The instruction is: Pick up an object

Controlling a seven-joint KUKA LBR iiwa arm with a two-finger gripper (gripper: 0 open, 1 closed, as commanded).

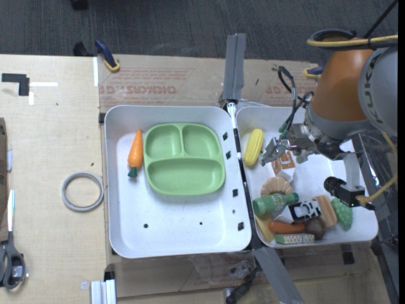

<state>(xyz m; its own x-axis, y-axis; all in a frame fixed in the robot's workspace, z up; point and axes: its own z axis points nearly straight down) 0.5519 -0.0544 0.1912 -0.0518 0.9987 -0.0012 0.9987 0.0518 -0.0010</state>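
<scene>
My gripper [276, 152] hangs over the upper left part of the right bin [361, 236], its fingers open with nothing between them. A yellow corn cob [254, 145] lies just to its left, close to the bin's left wall. A small orange-and-white item [285, 163] lies right below the gripper. Lower in the same bin lie a round tan biscuit [276, 186], a green bottle [276, 202], a black-and-white piece [308, 209], an orange-red carrot-like piece [286, 227] and a green toy [342, 213]. The left bin [183, 233] holds a green divided plate [185, 158] and an orange carrot [135, 149].
The arm's grey and orange body [345, 87] stands over the right bin's upper right, with cables around it. A metal divider [234, 75] runs between the bins. On the bench at left lie a tape ring [82, 190] and scissors [9, 261].
</scene>
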